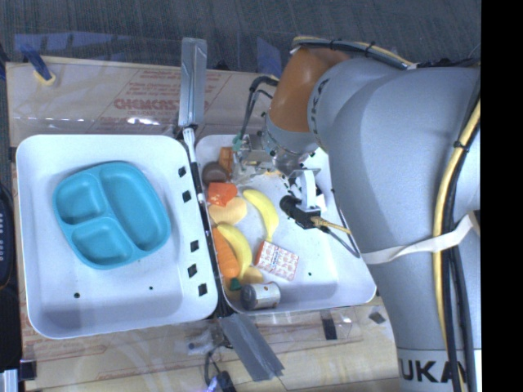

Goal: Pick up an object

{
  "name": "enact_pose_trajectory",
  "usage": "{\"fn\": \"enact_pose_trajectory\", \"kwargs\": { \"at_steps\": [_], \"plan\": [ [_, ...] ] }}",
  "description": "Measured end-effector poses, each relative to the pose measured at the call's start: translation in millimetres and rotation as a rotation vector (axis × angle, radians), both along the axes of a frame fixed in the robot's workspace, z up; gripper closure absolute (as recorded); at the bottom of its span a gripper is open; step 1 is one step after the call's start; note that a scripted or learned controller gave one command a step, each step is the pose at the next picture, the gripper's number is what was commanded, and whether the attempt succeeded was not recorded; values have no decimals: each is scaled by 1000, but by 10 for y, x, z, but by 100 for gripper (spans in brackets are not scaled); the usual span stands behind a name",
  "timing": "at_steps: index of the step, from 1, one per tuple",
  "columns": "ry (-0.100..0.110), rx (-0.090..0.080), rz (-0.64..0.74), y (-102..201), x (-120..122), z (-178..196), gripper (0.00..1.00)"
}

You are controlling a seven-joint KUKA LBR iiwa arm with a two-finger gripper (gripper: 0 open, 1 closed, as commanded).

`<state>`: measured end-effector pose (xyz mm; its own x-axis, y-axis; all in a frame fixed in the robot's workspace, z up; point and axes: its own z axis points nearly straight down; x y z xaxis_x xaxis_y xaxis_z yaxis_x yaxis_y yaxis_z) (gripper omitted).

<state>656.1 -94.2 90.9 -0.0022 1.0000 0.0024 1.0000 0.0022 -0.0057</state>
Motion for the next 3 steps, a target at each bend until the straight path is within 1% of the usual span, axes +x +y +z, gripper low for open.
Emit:
{"fn": "enact_pose_trajectory", "kwargs": {
  "at_steps": [1,2,3],
  "plan": [
    [-1,-2,62,-190,-519,3,0],
    [-10,-3,200,-319,25,762,0],
    [-5,-2,199,-317,13,734,0]
  ]
}}
